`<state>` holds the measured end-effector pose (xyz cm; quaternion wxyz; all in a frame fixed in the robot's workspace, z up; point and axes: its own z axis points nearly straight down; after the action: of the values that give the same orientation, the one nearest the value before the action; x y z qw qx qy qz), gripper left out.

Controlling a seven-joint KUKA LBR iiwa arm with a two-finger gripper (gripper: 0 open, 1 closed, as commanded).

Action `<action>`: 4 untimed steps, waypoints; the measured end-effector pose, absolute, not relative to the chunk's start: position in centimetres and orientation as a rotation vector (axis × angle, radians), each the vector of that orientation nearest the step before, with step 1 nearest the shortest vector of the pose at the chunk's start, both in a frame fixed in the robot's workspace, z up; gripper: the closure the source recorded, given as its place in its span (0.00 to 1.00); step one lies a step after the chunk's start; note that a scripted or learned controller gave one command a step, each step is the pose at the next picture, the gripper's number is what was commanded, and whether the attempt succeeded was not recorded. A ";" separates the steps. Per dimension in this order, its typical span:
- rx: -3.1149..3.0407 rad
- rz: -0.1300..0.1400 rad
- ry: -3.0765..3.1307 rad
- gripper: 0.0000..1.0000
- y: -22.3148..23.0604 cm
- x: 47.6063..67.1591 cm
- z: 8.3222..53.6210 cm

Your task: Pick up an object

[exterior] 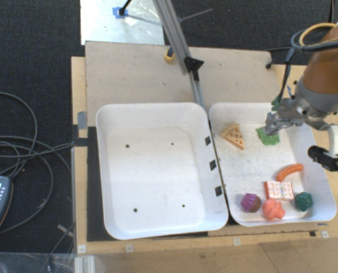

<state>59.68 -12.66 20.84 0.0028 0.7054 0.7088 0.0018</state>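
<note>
Orange star-shaped toy [274, 209]: front edge of right bin [322, 212]. Green object [267, 136]: back of right bin, directly beneath gripper [273, 125], just touching. Fingers: spread or pinched cannot be told. Approach judged vertical.

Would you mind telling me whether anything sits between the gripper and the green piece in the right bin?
Nothing visible does. The gripper hangs right at the green piece, and the waffle wedge lies well off to its side.
</note>
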 end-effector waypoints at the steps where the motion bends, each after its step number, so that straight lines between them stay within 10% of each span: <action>1: 2.211 0.006 2.223 1.00 -12.7 59.8 25.3; 4: 2.211 0.001 2.235 1.00 2.4 55.0 24.1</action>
<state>54.96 2.37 24.07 -0.0013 0.7034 0.7108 0.0005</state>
